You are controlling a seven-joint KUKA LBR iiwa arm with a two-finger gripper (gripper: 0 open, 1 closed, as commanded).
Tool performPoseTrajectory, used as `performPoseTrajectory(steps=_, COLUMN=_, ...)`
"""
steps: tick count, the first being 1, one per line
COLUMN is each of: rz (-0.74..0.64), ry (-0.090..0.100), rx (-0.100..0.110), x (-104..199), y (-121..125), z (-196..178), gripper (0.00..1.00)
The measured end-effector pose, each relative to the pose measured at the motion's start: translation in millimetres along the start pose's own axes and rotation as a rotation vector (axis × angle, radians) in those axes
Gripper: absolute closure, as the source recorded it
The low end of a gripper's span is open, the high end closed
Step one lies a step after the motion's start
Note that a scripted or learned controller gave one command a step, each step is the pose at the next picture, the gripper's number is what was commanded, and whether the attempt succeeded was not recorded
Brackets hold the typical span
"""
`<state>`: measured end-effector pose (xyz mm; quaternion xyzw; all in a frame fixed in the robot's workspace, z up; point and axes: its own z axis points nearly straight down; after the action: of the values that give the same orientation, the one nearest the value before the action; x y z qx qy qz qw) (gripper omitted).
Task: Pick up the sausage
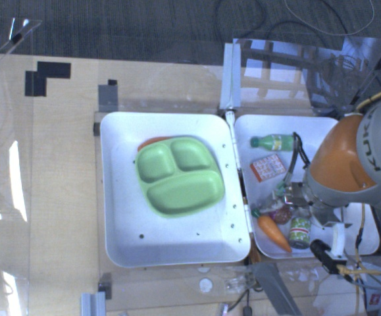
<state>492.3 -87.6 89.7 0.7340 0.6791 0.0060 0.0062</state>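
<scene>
Progress: nothing lifted; the grasp is left to do.
Left bin (121, 242): smooth white plastic, bearing a green three-part tray (180, 176).
Right bin (243, 133): white, crowded.
Gripper (287, 199): low over the near clutter; whether it is apart or together I cannot tell.
Carrot (274, 234): orange, tapered.
Sausage (280, 214): probably the small dark reddish piece under the gripper, in the right bin's near part.

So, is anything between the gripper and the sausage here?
Nothing visible. The gripper hangs right at the sausage in the right bin; the carrot and can crowd it closely.
</scene>
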Motion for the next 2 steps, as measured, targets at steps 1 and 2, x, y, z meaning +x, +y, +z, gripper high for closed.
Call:
performPoseTrajectory(steps=1, rz=-0.004, ry=0.002, rx=-0.007, x=2, y=3, z=-11, gripper=1.0)
performPoseTrajectory(steps=2, rz=-0.006, ry=0.003, rx=-0.013, x=3, y=6, z=-22, gripper=1.0)
